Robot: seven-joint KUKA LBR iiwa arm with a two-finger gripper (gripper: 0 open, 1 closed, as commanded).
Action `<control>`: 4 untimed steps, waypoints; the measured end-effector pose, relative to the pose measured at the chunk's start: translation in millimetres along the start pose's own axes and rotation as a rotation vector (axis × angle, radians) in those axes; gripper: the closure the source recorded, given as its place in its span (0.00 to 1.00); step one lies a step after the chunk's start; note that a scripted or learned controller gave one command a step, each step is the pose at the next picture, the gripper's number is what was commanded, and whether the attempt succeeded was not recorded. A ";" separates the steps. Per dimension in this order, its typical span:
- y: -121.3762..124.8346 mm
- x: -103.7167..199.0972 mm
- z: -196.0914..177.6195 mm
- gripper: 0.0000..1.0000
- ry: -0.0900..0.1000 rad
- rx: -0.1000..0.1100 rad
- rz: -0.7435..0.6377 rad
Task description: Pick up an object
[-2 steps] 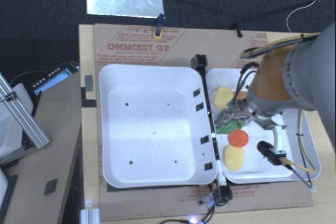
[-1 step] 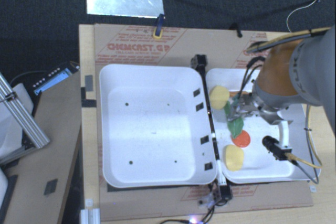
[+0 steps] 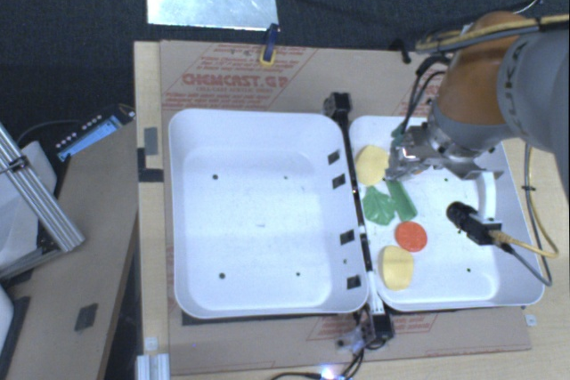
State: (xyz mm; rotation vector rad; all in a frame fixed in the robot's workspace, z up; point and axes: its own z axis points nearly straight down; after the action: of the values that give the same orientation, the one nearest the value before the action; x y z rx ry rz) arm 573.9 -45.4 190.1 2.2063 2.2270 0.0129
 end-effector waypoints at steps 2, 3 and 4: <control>1.0 118.3 -108.4 1.00 0.001 0.015 -0.001; -17.8 252.2 11.7 1.00 0.002 0.021 -0.007; -6.0 233.0 -159.7 1.00 0.005 -0.009 0.005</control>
State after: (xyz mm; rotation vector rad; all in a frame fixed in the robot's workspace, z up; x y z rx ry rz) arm 564.0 187.4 349.9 2.2100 2.2194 0.0288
